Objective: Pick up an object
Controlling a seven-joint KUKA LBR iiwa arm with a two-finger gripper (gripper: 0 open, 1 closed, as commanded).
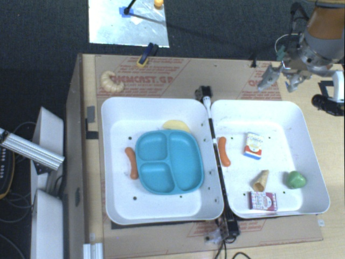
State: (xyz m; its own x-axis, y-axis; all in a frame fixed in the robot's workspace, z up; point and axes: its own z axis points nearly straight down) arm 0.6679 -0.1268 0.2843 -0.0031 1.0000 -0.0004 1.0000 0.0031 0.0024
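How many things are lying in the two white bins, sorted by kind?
Sausages: 2
Small boxes: 2
Blue divided plate: 1
Yellow round item behind the plate: 1
Cone: 1
Green item: 1
Total: 8

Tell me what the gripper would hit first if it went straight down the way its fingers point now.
Most likely the cardboard bench top just behind the right bin's back rim. The gripper hangs above that strip, fingers pointing down, nothing visible beneath it. Depth is unclear from this slanted view, so it could land on the rim instead.
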